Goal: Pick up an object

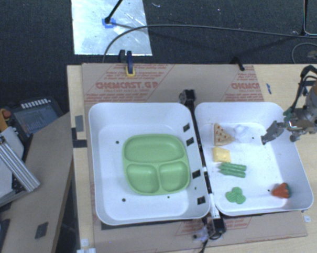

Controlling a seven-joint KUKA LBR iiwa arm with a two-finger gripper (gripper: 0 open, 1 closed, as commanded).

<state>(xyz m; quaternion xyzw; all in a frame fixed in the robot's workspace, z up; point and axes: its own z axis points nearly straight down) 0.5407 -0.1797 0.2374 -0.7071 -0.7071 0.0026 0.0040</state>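
Note:
The right bin (293, 159) holds several toy foods. A pizza slice (220, 133) lies at its upper left, with a yellow cheese piece (221, 155) just below it. Green beans (233, 170) and a green leafy piece (235, 196) lie lower down. A red strawberry (280, 190) rests near the bin's lower right corner. A pale, clear-looking item (243, 130) sits right of the pizza. My gripper (282, 134) hovers over the bin's upper right, open, nothing between its fingers. Its left finger (269, 133) points toward the pale item.
The left bin (104, 152) holds a green divided plate (155, 164). A black divider with clips (196, 148) runs between the bins. Cables cross the dark floor behind the bench, and a metal sheet (109, 23) lies at the back.

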